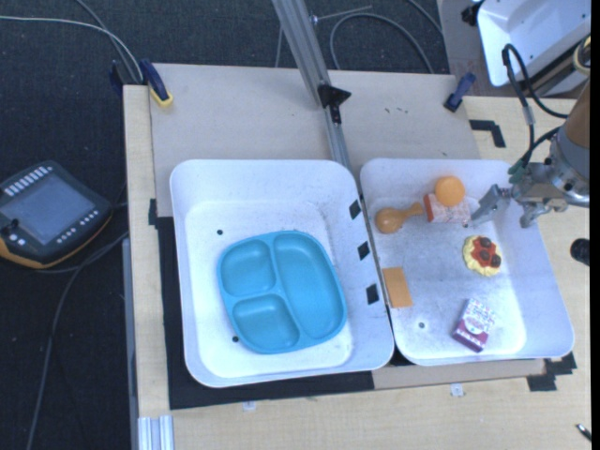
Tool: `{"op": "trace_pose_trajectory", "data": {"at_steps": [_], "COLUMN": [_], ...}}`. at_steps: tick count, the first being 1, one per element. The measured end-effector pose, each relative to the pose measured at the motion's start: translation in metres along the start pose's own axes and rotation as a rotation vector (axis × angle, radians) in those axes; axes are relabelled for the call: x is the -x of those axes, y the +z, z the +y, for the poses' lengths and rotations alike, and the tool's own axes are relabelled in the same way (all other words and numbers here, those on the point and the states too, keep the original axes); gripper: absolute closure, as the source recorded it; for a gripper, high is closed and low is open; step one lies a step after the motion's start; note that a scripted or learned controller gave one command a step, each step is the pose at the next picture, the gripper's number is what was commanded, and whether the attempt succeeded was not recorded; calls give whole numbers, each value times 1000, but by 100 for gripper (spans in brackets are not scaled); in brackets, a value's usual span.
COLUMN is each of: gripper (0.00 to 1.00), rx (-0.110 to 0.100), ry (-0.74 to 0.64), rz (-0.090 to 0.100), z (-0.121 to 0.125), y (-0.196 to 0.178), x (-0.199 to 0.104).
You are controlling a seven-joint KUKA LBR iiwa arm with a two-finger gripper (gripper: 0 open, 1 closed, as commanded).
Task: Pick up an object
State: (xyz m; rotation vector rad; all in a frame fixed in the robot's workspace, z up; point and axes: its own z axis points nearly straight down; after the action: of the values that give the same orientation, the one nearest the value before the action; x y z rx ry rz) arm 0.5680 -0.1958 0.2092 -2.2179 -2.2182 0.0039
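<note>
**Gripper poised over the right bin, nothing yet picked**

Leftmost, a black handheld pendant lay off the bench. Centre-left, the left bin held a blue divided plate, three compartments, all bare. Across the divider, the right bin carried the loose things: a small orange block near its left wall, a tan wooden piece with a round knob above it, an orange ball touching a pinkish block, a purple-and-white packet toward the lower middle, and a yellow toy with red and dark topping.

At the right of the frame the gripper hung over that bin's upper right, fingers spread, nothing between them, just right of the ball and block and above the yellow toy.

The yellow toy looked the nearest candidate: probably light, rigid plastic, low and rounded, so likely to skid on the smooth bin floor. Closing across its narrower width, low near the base, seemed safest.
</note>
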Motion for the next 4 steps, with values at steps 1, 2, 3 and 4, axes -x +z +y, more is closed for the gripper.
{"op": "trace_pose_trajectory", "data": {"at_steps": [1,2,3,4], "gripper": [0,0,100,100], "rx": [-1,5,17,11], "ry": [1,-1,0,0], "rz": [1,-1,-7,-4], "z": [-4,3,5,-2], "y": [62,108,92,35], "x": [1,-6,-4,2]}}
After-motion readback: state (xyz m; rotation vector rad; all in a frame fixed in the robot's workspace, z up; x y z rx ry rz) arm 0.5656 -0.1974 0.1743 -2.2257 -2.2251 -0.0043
